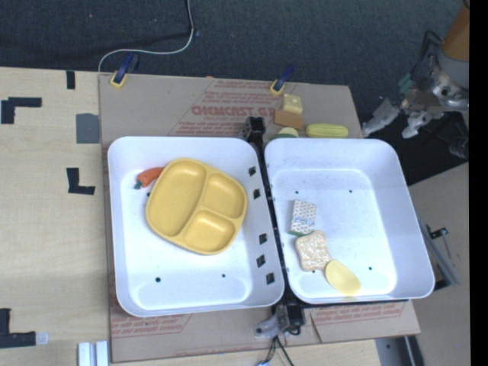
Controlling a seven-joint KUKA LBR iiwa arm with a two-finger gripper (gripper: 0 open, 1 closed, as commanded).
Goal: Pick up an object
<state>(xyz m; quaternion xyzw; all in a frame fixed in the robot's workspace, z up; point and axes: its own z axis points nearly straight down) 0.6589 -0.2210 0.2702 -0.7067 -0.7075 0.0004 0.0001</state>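
- Gripper point(415, 117): up at the view's right edge, off past the far right corner of the right bin point(396, 204), well above the bench. Two pale fingers point(379, 117) splayed apart, so it looks open; nothing between them. No hold on anything.
- Arm point(456, 44): grey w/ orange band, only the wrist end visible at top right.
- Nearest candidates, all in right bin, front-left area: patterned white/blue packet point(303, 216); just in front of it a tan crumbly-looking block point(312, 250), touching or nearly; then a yellow oval piece point(342, 276) just beside the block's front corner.
- Left bin point(122, 227): big yellow divided plate point(197, 206), lying flat; orange item point(150, 176) poking out from under its far left edge, partly hidden.
- Outside bins, on cardboard behind them: tan block point(288, 113), yellow corn-like piece point(327, 130), small pale thing point(287, 133) by the bin divider, can't ID.
- Step in hand (my read): approach not begun; target choice open.
- To do well: go for the yellow oval piece, it has the most bare floor round it on the right and front, so fingers get room on both sides. Packet looks flat and thin, prob hard to pinch. Plate too wide for the jaws exc. at the rim.
- Come down vertical, jaws wide, straddle the short axis, close only once low.
- Risk: clipping the tan crumbly-looking block on descent, nudging the oval away.
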